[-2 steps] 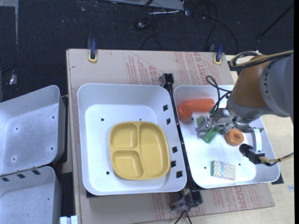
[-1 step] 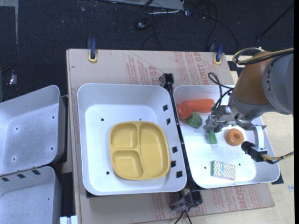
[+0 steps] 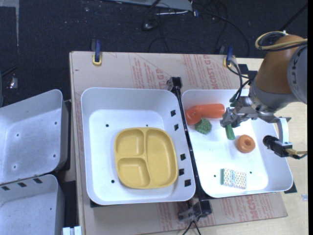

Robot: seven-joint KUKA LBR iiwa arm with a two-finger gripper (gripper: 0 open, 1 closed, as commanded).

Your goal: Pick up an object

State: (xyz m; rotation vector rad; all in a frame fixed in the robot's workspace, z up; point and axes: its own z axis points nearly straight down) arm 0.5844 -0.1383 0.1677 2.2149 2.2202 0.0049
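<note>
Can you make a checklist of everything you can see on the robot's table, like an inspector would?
Surface: a brown board holds two white bins, left bin and right bin.
Job's things: the right bin holds a toy carrot, a green broccoli piece, a green stick, an orange ring and a patterned sponge.
Clutter: a yellow divided plate lies in the left bin.
Grippers: the gripper is low over the right bin, by the green stick.
Cables: black cables run across the floor behind the board.
Surroundings: blue clamps on the far edge; spare white bins at left.
</note>
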